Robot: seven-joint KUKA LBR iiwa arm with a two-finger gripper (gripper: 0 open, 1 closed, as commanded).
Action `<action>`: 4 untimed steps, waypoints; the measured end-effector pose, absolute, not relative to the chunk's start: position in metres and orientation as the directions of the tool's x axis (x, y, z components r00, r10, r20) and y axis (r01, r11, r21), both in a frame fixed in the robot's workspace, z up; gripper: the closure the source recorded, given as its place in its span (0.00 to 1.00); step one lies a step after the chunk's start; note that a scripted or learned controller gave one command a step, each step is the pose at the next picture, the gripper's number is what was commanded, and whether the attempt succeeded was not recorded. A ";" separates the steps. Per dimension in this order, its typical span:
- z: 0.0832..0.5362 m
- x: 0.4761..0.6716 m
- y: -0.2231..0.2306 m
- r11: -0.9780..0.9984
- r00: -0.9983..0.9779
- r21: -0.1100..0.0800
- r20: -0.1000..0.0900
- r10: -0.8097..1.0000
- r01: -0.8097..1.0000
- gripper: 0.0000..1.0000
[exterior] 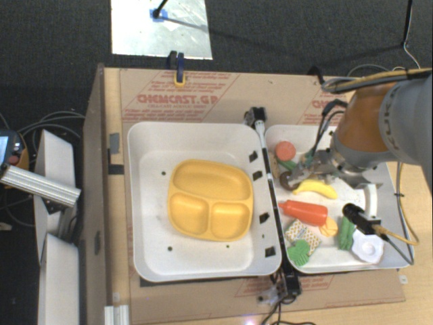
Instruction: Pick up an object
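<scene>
Fingers of the gripper (292,179) hang low near the right bin's (389,181) left wall; spread or closed, cannot tell. Banana (316,189) lies just right of them, near bin centre, long axis running left-right, carrot (304,212) just below. Arm (379,124) reaches in from right, wrist bent down over the bin.

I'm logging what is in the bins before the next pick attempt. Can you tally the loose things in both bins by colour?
Yellow: 3, namely the divided plate in the left bin, the banana and a small piece beside the carrot
Orange or red: 2, namely the carrot and a round reddish piece
Green: 2, namely and
White: 1, a round piece
Total: 8
</scene>
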State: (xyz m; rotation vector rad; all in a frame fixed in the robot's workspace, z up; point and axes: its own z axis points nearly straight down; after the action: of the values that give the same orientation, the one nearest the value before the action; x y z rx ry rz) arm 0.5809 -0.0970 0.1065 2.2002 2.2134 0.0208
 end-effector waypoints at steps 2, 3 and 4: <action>0.096 0.554 -0.162 0.002 -0.002 0.004 -0.001 1.000 1.000 1.00; 0.095 0.554 -0.162 0.002 -0.002 0.004 0.000 1.000 1.000 0.00; 0.086 0.665 -0.104 0.013 -0.013 0.003 -0.004 1.000 1.000 0.00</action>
State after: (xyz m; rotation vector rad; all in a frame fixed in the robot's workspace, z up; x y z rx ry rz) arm 0.6650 -0.1044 0.0857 2.2031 2.2318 -0.0010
